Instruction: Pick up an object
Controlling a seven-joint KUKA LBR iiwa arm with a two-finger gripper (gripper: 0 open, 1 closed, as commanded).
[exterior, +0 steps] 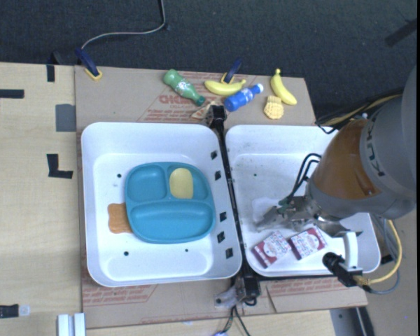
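the gripper (269, 215) hangs low in the right bin (266, 140) – if it is clenched or released, i cannot tell. two red-white packets (288, 246) lie just toward the bin's near wall from it, side by side, nothing grasped.

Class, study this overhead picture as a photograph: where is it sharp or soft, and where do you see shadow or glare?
Camera view: light is even and flat; the left bin shows only faint shadow along its inner walls; the blue plate is fairly crisp; the gripper and the red-and-white packets beneath look soft and smeared; the arm looms large and blurred; no strong glare.
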